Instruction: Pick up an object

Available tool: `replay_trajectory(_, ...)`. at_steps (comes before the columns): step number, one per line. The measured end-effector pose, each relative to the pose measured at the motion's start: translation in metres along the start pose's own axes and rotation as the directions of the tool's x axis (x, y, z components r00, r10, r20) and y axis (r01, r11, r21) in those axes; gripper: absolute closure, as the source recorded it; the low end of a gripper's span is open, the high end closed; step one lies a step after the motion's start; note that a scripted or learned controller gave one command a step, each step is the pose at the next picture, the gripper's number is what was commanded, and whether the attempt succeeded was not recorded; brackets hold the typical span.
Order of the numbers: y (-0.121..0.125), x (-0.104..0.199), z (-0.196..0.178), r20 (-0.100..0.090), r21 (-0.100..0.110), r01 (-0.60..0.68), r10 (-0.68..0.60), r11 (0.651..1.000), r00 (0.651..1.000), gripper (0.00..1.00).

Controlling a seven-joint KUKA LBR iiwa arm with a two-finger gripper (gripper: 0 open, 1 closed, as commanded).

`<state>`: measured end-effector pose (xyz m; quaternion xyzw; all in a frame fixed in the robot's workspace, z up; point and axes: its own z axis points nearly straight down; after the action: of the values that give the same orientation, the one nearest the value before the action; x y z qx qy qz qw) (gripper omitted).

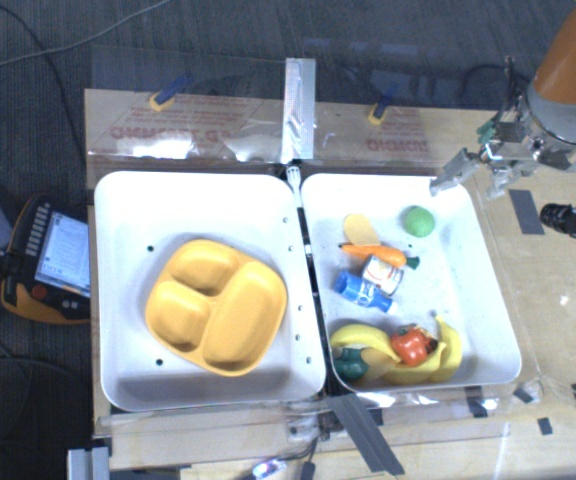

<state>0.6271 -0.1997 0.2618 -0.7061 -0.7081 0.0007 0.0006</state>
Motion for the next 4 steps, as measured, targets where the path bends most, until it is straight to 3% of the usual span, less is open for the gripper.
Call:
replay_trajectory(1,0.020,0.048,0.168,0.002,-0.001,0.039,-0.039,0.999,0.999,0.00)
replay_trajectory(2,-0.050,0.047,0.172,0.003,-0.009,0.072,-0.072,0.997,0.997,0.00)
replay_trajectory(3,-0.101,0.066,0.172,-0.004,-0.016,-0.361,0.361,0.933,0.933,0.00)
replay_trajectory(4,-0.117,0.009,0.171,-0.013,-0.012,-0.522,0.522,0.853,0.853,0.00)
